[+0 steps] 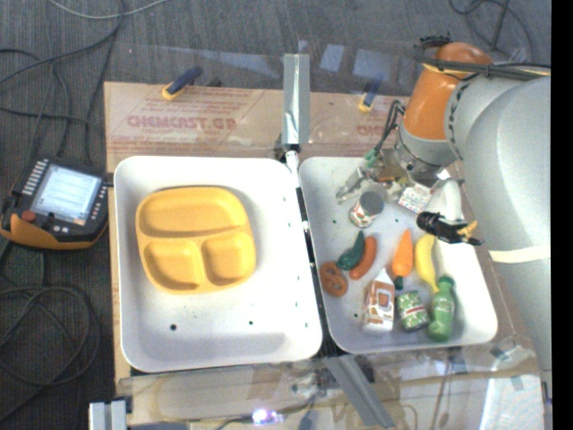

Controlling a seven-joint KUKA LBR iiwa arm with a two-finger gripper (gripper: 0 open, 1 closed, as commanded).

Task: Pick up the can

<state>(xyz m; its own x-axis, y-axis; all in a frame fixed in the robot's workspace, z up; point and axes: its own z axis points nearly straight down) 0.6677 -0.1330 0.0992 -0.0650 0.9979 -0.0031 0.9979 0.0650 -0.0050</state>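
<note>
The gripper is seen low over the far end of the right bin, reached in from the right beneath the orange band of the arm. Its metal fingers are spread apart, and nothing is seen between them. The can is found just below and slightly right of the fingertips, lying on the bin floor, its grey end turned up; whether a fingertip touches it cannot be told.

Nearer the camera from the gripper, a green pickle and a red sausage are noted side by side, a pretzel just beyond them. A carrot, banana, milk carton and green bottle lie farther off. Well to the gripper's left, a yellow divided tray sits in the left bin.
</note>
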